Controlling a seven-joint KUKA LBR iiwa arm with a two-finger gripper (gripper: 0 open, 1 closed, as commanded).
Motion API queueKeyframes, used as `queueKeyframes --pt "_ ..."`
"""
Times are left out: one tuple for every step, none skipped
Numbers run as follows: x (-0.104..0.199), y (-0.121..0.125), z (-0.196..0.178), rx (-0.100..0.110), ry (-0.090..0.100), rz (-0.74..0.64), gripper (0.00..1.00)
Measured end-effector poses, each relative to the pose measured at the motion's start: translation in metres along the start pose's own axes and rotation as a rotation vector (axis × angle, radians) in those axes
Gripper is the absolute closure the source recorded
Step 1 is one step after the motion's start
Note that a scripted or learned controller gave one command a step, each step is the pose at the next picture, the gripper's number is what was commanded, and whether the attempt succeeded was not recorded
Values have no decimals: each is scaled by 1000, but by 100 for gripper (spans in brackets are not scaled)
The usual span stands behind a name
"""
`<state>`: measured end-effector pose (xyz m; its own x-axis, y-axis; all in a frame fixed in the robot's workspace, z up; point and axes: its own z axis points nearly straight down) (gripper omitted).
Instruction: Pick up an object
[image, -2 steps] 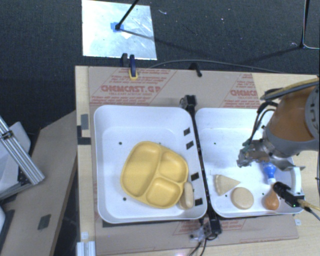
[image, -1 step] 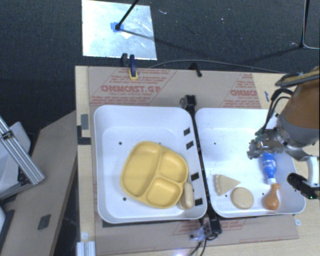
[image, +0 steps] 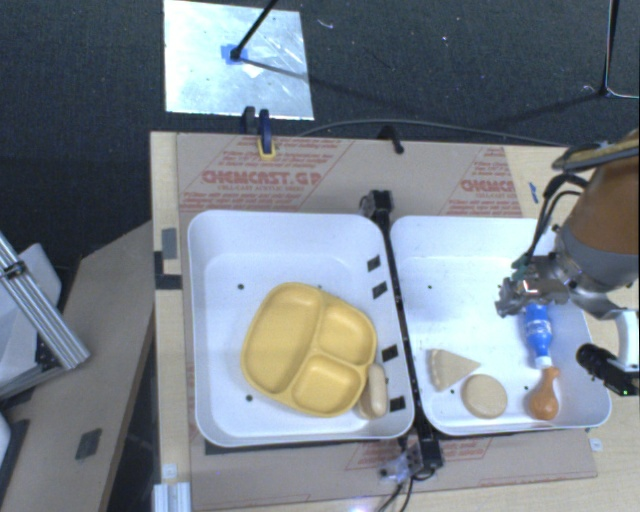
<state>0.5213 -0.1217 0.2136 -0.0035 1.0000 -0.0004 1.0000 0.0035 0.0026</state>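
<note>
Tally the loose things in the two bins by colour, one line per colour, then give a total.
Yellow: 1, the divided tray in the left bin.
Tan or beige: 3, a roll beside the tray, and a wedge and a round piece in the right bin.
Blue: 1, the bottle.
Orange-brown: 1, a drumstick shape.
Total: 6.

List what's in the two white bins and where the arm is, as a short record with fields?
left bin: yellow divided tray, small beige bread roll against its lower right edge
right bin: beige wedge, round beige piece, blue and white bottle, brown pear-shaped piece
arm: over right bin
pincer: just above the bottle's upper end; grip unclear
</note>
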Motion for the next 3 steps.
queueKeyframes --pt "44 27 7 0 2 -6 100" --pt "91 44 -5 -1 2 -6 100" --pt "135 75 -1 -1 2 -6 100"
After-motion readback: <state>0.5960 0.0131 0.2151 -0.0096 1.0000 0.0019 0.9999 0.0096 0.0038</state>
